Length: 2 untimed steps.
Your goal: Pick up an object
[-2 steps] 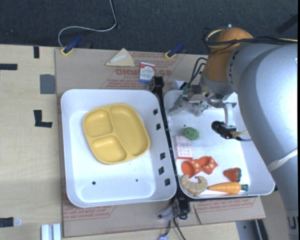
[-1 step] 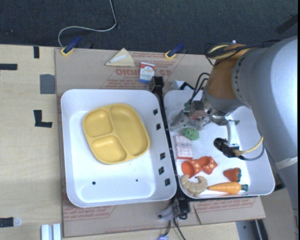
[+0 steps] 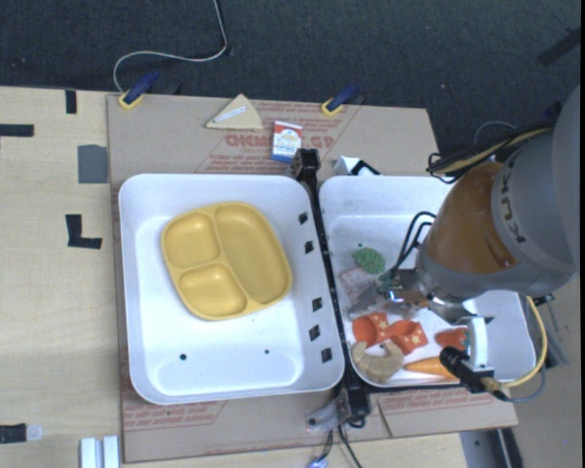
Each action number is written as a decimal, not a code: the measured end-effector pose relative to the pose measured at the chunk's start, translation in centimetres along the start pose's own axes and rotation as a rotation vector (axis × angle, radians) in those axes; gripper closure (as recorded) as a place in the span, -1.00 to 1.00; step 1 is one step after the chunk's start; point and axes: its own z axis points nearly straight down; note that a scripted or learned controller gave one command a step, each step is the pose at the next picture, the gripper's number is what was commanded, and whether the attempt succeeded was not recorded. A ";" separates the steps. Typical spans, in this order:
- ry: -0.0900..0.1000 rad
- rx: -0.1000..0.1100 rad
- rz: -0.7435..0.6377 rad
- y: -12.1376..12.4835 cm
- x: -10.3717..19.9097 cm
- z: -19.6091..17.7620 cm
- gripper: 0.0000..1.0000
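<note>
Nearest edge of the right bin (image 3: 526,364): an orange carrot-like piece (image 3: 427,366) lies along the front wall, with a pale tan rounded item (image 3: 378,361) just to its left. Directly behind these sit red blocks (image 3: 392,331) in a tight cluster, one more red piece (image 3: 451,338) to the right. The tool (image 3: 402,291) hangs over the bin's middle, immediately behind the red cluster; whether it is clenched or released cannot be told, as the wrist masks it. A grey item (image 3: 357,281) lies just left of the tool, and a green item (image 3: 370,259) farther back. Left bin (image 3: 136,261) holds a yellow divided tray (image 3: 226,259). Beyond the bins, on the counter (image 3: 39,261), a small carton (image 3: 287,141) and a tan wedge (image 3: 237,114)
</note>
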 end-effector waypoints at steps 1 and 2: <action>-0.002 -0.007 -0.003 8.7 -2.0 -0.1 -1.00; 0.000 -0.004 -0.004 13.0 0.8 0.0 -1.00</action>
